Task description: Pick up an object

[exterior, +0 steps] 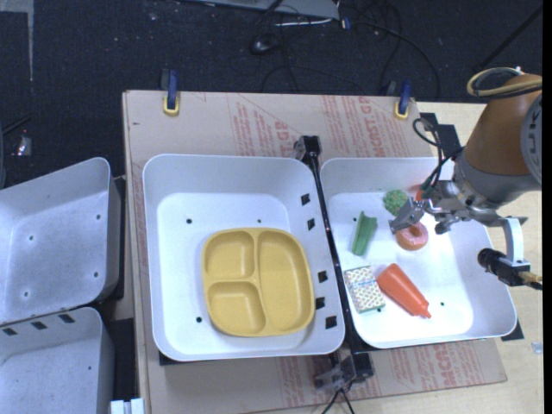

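Where the bench edge runs closest to the camera, a dark clamp (345,373) grips the seam between the two bins, its shape too small and shadowed to make out. Just above it, the left bin (164,231) holds a yellow divided tray (257,280) with three compartments, lying flat near the bin's front. The right bin (448,317) carries the loose things: a patterned square packet (364,288) near the front left, and just beside it an orange carrot-shaped toy (404,289) lying slantwise with its tip toward the front right. Farther back lies a green pod-like piece (363,234), tilted, and behind that a green broccoli-like lump (395,201), partly cut off by the arm's hardware. A pink-orange ring (412,237) sits in the middle of the bin, and the gripper (417,218) hangs directly over its far edge, touching or nearly so; its grey fingers are a blurred tangle against the ring, so whether they are spread or closed cannot be told, and nothing is plainly seen between them. The arm (500,145) comes in from the right, its orange band bulky above the wrist, the wrist bent down and leftward into the bin. Past the bins, two clips, one blue-and-yellow (171,93) and one yellow (403,100), pin the brown board's (224,119) far edge.
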Tool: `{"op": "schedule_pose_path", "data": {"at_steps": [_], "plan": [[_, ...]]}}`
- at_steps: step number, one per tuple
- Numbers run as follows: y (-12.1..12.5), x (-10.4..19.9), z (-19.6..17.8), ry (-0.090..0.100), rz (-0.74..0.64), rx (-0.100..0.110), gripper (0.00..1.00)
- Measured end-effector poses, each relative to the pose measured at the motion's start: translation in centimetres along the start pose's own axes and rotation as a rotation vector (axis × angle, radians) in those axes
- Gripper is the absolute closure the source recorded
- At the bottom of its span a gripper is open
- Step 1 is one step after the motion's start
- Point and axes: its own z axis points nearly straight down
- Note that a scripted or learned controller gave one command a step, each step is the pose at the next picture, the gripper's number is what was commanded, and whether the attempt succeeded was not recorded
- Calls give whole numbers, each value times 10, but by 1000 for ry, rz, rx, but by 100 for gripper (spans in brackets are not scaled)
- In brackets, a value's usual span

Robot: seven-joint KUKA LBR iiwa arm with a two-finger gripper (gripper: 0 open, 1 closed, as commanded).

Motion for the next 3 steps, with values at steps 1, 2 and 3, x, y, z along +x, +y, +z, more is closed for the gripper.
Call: {"op": "schedule_pose_path", "data": {"at_steps": [1, 2, 3], "plan": [[10, 2, 46, -5, -3, -7, 0], [14, -1, 55, -8, 0, -17, 0], [17, -2, 41, -12, -1, -27, 100]]}}
